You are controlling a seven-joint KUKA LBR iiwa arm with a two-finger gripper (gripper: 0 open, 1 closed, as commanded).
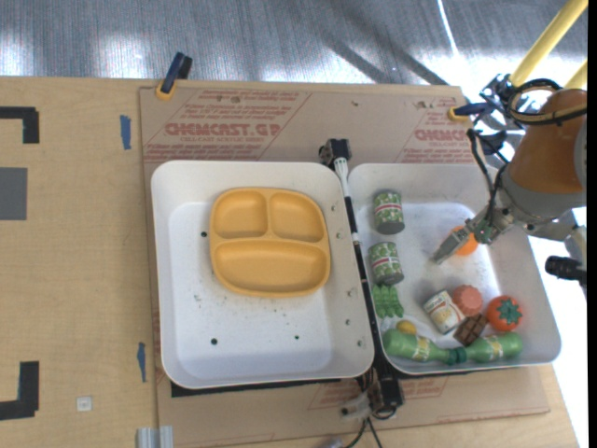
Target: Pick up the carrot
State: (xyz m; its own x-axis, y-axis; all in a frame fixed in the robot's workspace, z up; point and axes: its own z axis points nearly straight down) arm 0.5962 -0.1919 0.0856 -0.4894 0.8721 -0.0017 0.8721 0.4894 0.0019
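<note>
The camera view looked down on a counter [75, 250] covered in brown cardboard, with printed red lettering along the upper edge and black tape marks at the far left of the frame. Above it, a grey ribbed floor filled the top of the frame, crossed by a yellow pole at the upper right.

Two shallow white bins sat side by side. The left bin [177, 343], in the middle of the frame, held a yellow divided plate [270, 241]. The right bin [539, 325] held two green-labelled cans [387, 211] along its left side, a green leafy piece below them, a green bottle [410, 345] lying near the lower edge, a small jar [441, 312], and a red tomato [504, 314] at the lower right.

The arm [550, 157] came in from the right edge, its orange band above the wrist, angled down and leftward into the right bin. The tool [457, 243] pointed towards the bin's middle, low over its floor. The carrot [466, 242], orange, sat between the fingers, which were closed narrowly on it, in the upper middle of the right bin.
</note>
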